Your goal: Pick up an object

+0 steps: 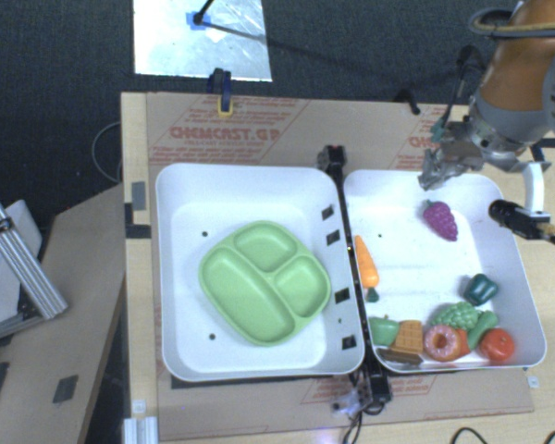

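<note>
Hanging over the far edge of the right bin (513,248), the gripper (437,176) points down just above the purple grapes (440,219), which lie apart from it near the bin's far side. Whether its claw is spread or pressed together cannot be told; the tips blur together. A carrot (365,262) lies along the near-left wall. Toy foods crowd the near corner, overlapping. The left bin (180,192) holds a green divided plate (264,283).

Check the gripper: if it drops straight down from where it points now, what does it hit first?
Probably bare floor of the right bin near its far rim. The gripper points just up-left of the purple grapes; depth is unclear, so it might graze them.
</note>
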Controlling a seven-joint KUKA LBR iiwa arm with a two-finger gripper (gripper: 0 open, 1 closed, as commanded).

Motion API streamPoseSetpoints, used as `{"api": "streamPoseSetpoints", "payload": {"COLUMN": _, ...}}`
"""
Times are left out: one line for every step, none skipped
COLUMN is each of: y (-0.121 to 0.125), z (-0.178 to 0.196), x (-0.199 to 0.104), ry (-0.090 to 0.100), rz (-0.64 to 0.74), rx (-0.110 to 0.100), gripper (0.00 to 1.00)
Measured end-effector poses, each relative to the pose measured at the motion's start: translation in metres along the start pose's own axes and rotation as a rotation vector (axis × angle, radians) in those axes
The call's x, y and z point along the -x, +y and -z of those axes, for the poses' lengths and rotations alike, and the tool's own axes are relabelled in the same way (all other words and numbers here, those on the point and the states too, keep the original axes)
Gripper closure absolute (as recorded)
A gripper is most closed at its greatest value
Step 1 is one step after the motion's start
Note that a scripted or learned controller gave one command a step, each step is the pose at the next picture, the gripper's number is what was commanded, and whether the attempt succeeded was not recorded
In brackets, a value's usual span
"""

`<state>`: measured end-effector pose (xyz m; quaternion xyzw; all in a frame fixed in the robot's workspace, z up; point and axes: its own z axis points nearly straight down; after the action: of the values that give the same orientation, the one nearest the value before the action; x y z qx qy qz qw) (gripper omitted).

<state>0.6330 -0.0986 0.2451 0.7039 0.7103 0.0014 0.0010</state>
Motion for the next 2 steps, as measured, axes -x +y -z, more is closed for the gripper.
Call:
{"api": "streamPoseSetpoints", "payload": {"y": 0.004, "z": -0.014, "x": -0.049, "ry": 0.000, "rz": -0.001, "rx": -0.002, "gripper": 1.00}}
{"api": "streamPoseSetpoints", "payload": {"y": 0.014, "z": -0.014, "x": -0.095, "ry": 0.000, "rz": 0.000, "rx": 0.000, "gripper": 1.00}}
